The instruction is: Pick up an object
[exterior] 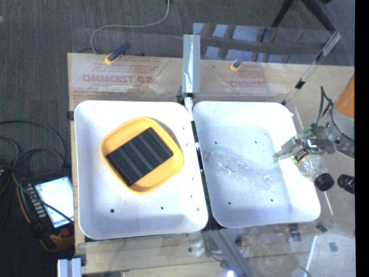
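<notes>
Grey metal gripper (290, 150) sits at the right edge of the right bin (242, 212), fingers pointing left over the rim; can't tell if open or closed, nothing visibly held. Orange band of the arm (347, 100) shows just above-right. A clear crumpled plastic item (239, 166) lies mid right bin, near the tool but apart. Left bin (92, 212) holds a yellow object w/ black ribbed top (142, 154), roughly centred, well apart from the gripper.
</notes>
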You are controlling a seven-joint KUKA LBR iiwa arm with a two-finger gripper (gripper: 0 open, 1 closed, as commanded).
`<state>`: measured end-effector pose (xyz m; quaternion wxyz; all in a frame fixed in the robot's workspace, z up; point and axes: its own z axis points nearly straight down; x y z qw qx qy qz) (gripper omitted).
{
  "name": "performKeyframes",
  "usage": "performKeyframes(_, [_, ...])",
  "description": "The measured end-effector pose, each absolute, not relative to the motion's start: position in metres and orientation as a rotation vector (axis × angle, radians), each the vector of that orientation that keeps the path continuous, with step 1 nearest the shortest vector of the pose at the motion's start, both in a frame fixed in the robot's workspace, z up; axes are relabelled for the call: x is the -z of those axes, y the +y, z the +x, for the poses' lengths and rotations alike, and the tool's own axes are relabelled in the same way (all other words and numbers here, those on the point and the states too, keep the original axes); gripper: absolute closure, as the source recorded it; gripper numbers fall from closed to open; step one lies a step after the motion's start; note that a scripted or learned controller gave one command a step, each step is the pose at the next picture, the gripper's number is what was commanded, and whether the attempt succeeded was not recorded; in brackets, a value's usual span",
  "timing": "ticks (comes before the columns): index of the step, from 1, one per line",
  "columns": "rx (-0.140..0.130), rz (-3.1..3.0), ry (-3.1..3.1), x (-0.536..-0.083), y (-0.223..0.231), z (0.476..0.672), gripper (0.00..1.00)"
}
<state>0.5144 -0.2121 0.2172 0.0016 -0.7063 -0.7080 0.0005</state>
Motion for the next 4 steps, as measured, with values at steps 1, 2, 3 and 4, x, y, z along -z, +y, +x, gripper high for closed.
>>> performKeyframes(1, [-0.004,-2.193,-2.248,-0.197,-0.222,0.553,0.0])
performKeyframes(2, [-0.006,-2.132,-2.308,-0.177,-0.223,0.596,0.0])
performKeyframes(3, [-0.002,-1.937,-2.465,-0.11,-0.218,0.664,0.0])
performKeyframes(4, [-0.007,-1.283,-2.847,-0.092,-0.223,0.667,0.0])
